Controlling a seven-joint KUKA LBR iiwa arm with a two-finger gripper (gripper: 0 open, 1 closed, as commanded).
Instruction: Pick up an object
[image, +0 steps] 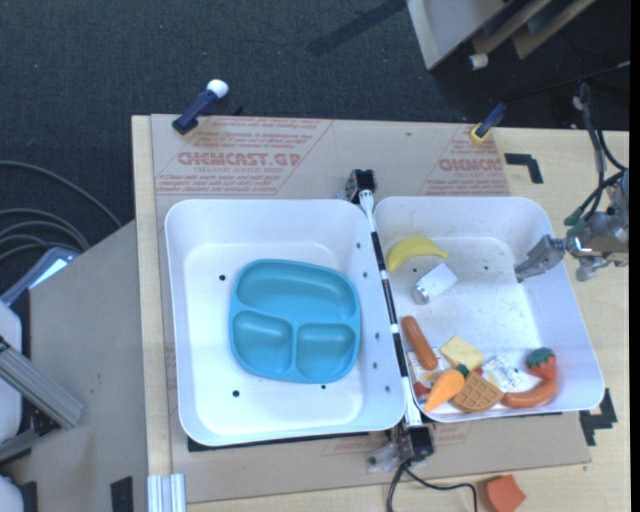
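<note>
Glossily smooth, the curved yellow banana (414, 251) lies beside a boxy white block (432, 283).

My claw (535, 257) hangs at the right bin's (560, 330) far-right rim. Just left of it the floor is bare — open room to descend. Further left sit a banana (414, 251) and a white block (433, 282); below-left, toy food (478, 375) crowds the near wall — tight there.

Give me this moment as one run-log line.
gripper: over right bin far-right edge, holding nothing | banana: untouched in right bin | blue tray: left bin
</note>
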